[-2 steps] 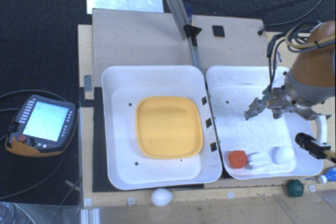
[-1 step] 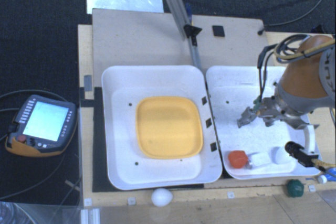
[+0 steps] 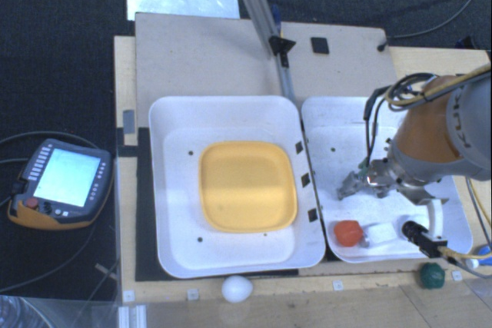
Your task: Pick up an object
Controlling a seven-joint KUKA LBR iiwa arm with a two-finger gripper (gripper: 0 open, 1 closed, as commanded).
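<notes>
Red rounded object (image 3: 347, 233), small and smooth-looking, lies near the front edge of the right white bin (image 3: 330, 127), touching or just beside a small white blocky piece (image 3: 379, 233); these are the likeliest things to pick. The end effector (image 3: 355, 185) hangs low in that same bin, behind the red object and apart from it, with grey metal parts jutting toward the bin's middle; whether it is released or clenched cannot be told from this slant, and nothing can be seen held in it. The left white bin (image 3: 173, 165) carries a square yellow plastic plate (image 3: 248, 185) lying flat. On the bench (image 3: 192, 50) outside the bins sit a white egg-shaped ball (image 3: 237, 289) and a dark green ball (image 3: 432, 276). Judging by this, no pick is done: approach, closing and lifting all remain.
</notes>
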